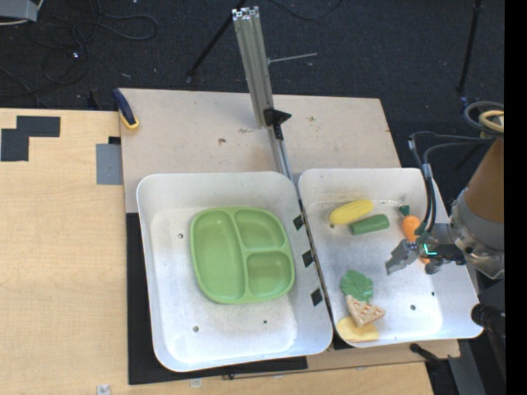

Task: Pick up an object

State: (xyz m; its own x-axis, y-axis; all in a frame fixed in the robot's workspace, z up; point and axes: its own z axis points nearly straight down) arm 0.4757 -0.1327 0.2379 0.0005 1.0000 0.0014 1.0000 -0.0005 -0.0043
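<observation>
The right bin (445,323) holds several toy foods. A yellow corn cob (352,212) and a green block (369,225) lie near its back. Close to its right wall lies an orange carrot (409,224). A green leaf piece (356,285), a pizza slice (364,311) and a yellow piece (356,331) sit near the front left corner. My gripper (410,265) hangs over the bin's right half, just in front of the carrot. It is open and holds nothing.
The left bin (165,327) holds a green divided plate (242,254). A metal post (257,64) rises behind the bins, with a divider between them. The arm's grey body (486,220) stands over the right bin's right wall.
</observation>
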